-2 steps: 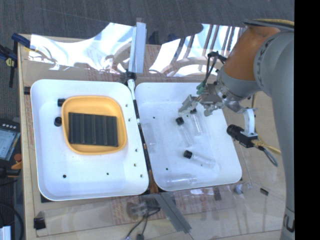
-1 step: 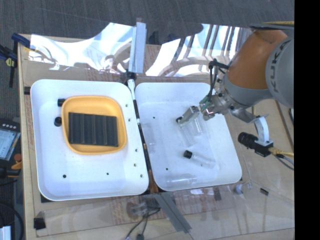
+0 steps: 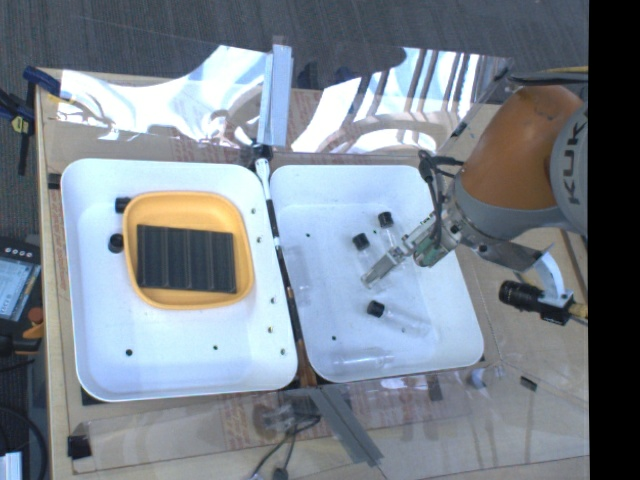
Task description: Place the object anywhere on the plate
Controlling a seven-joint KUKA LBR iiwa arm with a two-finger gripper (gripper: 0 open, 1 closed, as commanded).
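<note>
The claw [image 3: 378,266] hangs over the right bin [image 3: 330,348]; whether it is open cannot be told. The yellow plate [image 3: 187,211] sits at nine o'clock from it.

Bright, even light; strong glare on the reflective sheet [image 3: 210,93] behind the bins; soft shadows; focus slightly soft.

The yellow plate [image 3: 187,250] lies open from above (dark ridged centre); small black vials [image 3: 361,240] clutter the right bin [image 3: 450,338].
</note>
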